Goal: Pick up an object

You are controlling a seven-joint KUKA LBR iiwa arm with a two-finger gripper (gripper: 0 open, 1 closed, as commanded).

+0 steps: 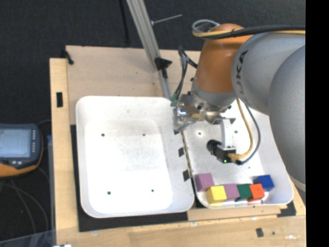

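Note:
Several small blocks lie in a row along the front edge of the right bin (199,156): a purple block (204,180), a yellow block (217,193), a mauve block (231,191), a green block (242,191), an orange block (256,192) and a blue block (264,181). My gripper (182,119) hangs over the back left part of the right bin, close to the wall shared with the left bin. It is well behind the blocks and apart from them. Nothing shows held under it.
The left bin (82,138) sits beside the right one. A slanted aluminium rail (146,32) rises behind the bins, near the wrist. A handheld screen device (18,148) lies off the bench at the far left. The arm's bulk covers the right bin's right side.

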